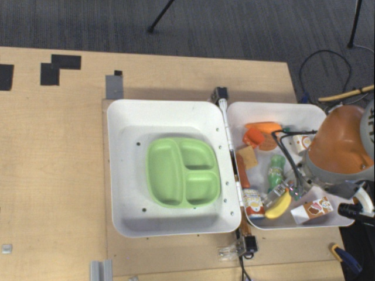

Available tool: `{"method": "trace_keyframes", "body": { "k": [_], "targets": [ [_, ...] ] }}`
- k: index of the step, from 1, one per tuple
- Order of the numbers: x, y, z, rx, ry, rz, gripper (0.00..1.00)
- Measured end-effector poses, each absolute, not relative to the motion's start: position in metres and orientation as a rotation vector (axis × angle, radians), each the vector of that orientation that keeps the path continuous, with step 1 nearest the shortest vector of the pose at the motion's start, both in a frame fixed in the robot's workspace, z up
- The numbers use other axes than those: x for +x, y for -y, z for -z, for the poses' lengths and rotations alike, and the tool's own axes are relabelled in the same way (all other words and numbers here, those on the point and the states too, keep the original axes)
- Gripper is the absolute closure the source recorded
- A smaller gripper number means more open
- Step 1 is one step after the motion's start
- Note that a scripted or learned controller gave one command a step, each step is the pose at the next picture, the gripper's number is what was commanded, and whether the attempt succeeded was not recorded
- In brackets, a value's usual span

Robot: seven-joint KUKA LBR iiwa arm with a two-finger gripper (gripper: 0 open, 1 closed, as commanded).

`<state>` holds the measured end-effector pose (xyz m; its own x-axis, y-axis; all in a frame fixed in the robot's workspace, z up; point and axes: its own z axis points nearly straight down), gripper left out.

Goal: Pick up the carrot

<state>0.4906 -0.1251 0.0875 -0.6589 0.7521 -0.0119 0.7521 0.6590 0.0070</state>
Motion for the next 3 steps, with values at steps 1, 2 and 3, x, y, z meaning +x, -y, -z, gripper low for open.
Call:
{"method": "trace_keyframes", "body": {
  "k": [1,2,3],
  "targets": [
    [0.532,0.178,-0.087,1.184,-2.899,-0.001,0.0],
    [0.493,0.139,-0.087,0.941,-2.986,-0.002,0.0],
    [0.532,0.144,-0.087,0.14,-3.132,0.0,0.0]
  ]
}}
